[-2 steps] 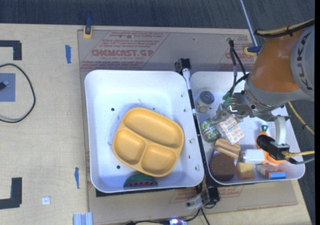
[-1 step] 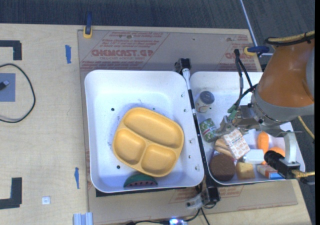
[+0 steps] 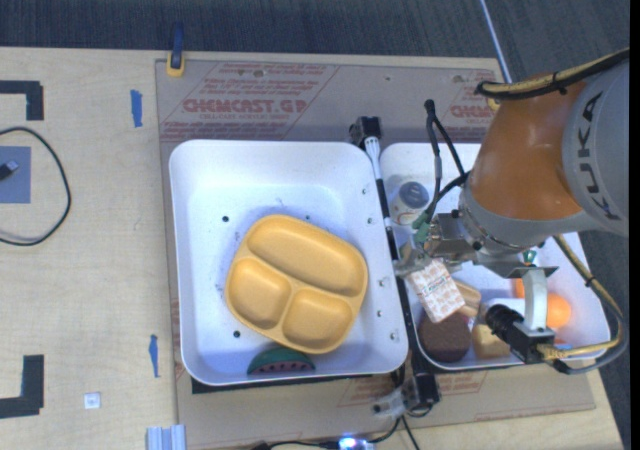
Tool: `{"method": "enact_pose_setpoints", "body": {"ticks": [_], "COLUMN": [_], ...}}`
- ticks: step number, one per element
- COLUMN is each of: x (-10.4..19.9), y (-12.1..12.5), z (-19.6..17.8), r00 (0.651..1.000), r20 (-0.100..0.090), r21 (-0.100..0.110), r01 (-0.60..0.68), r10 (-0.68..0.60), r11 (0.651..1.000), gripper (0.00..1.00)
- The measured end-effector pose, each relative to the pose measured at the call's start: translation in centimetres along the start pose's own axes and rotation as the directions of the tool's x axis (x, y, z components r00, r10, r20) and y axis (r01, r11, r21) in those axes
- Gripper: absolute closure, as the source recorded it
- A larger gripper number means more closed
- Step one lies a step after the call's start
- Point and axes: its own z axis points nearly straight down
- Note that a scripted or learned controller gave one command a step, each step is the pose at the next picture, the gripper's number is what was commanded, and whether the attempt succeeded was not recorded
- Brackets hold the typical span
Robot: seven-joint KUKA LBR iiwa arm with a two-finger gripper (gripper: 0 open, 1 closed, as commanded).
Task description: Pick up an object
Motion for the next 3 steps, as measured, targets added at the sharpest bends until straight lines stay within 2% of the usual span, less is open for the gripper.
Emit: {"method": "enact_pose_setpoints", "body": {"ticks": [1,2,3], "x": [4.9,-1.5,5.6], "y": [-0.1,0.0,0.0], "z": [2.1,3.3,1.8], "r00": [1.0,1.0,1.0], "r20": [0.0,0.001,0.001], "r21": [0.002,0.0,-0.003], "r01": [0.0,-0.003,0.0], "r10": [0.0,0.003,0.0], "r11": [1.0,1.0,1.0], "gripper": [1.0,1.0,1.0]}}
